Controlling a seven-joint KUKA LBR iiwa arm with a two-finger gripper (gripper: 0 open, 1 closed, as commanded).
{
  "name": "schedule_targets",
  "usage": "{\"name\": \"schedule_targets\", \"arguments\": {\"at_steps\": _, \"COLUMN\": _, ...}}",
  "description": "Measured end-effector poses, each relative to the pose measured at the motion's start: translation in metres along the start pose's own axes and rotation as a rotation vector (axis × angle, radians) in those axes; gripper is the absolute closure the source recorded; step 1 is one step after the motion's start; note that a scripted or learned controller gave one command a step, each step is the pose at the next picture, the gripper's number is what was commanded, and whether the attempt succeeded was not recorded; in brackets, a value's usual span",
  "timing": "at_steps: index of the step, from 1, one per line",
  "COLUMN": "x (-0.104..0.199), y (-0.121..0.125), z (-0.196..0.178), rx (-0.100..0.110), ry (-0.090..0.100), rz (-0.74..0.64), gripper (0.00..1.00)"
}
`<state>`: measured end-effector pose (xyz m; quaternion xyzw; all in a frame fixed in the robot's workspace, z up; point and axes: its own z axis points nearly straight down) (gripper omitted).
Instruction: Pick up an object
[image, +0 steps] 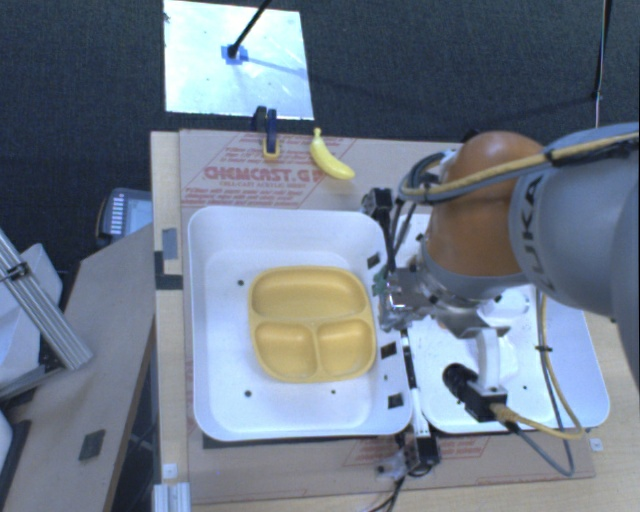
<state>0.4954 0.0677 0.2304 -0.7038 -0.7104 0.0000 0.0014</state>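
Note:
A yellow three-compartment plate (310, 322) lies flat in the middle of the left white bin (225, 270). A small yellow banana (330, 160) rests on the bench behind the bins, outside both. My gripper (395, 300) hangs under the orange band and grey wrist, low over the seam between the two bins, just right of the plate's right edge. The wrist hides most of it, and I see no object in it.
The arm covers much of the right bin (575, 385); a black cable connector (468, 388) hangs over its floor. A yellow-and-black clamp (268, 135) stands at the bench's back edge next to the banana. A grey rail (35, 310) lies off the bench at the left.

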Motion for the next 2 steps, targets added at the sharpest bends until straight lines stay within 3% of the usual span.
{"name": "schedule_targets", "arguments": {"at_steps": 1, "x": 0.0428, "y": -0.0064, "z": 0.0066, "rx": -0.001, "ry": 0.0, "rz": 0.001, "gripper": 1.0}}
{"name": "schedule_targets", "arguments": {"at_steps": 2, "x": 0.0402, "y": -0.0058, "z": 0.0063, "rx": -0.002, "ry": -0.002, "rz": 0.006, "gripper": 0.0}}
